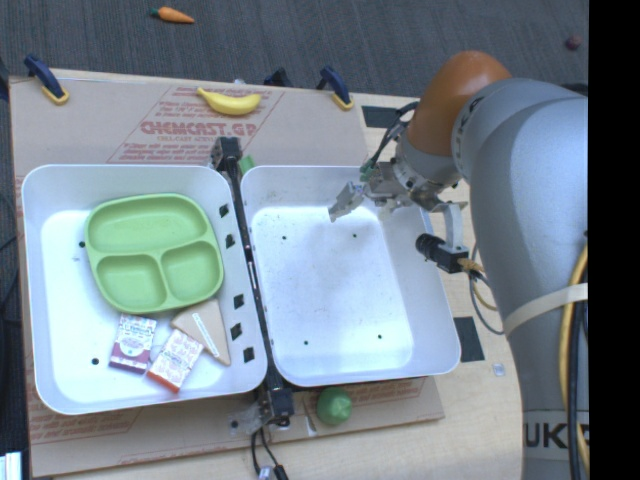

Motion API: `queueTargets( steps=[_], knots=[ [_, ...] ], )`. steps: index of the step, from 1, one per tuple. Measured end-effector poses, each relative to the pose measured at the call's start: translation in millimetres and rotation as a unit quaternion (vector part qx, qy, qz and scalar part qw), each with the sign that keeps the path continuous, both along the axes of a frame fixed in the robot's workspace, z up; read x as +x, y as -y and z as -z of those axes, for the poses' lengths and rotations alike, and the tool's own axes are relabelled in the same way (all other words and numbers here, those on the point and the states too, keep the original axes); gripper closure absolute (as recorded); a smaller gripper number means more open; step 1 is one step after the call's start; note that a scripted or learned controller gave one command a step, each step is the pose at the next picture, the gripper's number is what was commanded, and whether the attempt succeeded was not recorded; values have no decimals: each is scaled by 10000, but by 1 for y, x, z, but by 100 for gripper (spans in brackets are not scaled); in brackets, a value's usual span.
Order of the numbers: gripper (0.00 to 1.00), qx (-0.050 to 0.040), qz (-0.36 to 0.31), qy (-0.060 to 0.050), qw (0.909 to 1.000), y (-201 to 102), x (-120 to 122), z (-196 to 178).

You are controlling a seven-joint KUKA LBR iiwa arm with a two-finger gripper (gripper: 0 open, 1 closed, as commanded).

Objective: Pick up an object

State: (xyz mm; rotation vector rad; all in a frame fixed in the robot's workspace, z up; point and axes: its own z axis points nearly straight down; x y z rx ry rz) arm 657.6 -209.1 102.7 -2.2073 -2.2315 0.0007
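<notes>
Objects worth picking all lie in the left bin [40, 268], so I take the green divided plate [153, 249] there as my landmark and the two small packets as my likeliest targets. The red-and-white packet [133, 343] sits just below the plate's lower left corner, and the orange-and-white packet [174, 358] lies touching it on the right, with a pale wedge-shaped block [203, 332] just right of that, below the plate's lower right compartment. I judge the packets light, flat and a little crushable, with printed faces that may be slick; I would take one across its short sides, where the edges stand free of its neighbour. The plate looks stiff, smooth plastic with three shallow compartments; its raised rim is the only place to grip, and it could slip. My pincer [349, 202] hangs well to the right of the plate, over the upper edge of the right bin [420, 298], holding nothing; whether it is wide or narrow I cannot tell at this angle. On the worktop [120, 98] above the plate lies a toy banana [230, 99].
</notes>
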Motion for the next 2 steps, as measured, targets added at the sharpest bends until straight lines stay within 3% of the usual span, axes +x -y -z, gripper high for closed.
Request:
queueTargets(
  steps=[1,2],
  knots=[
    [0,-8,28,-4,10000,1,-14,11],
    [100,-3,15,-6,10000,0,-14,0]
  ],
)
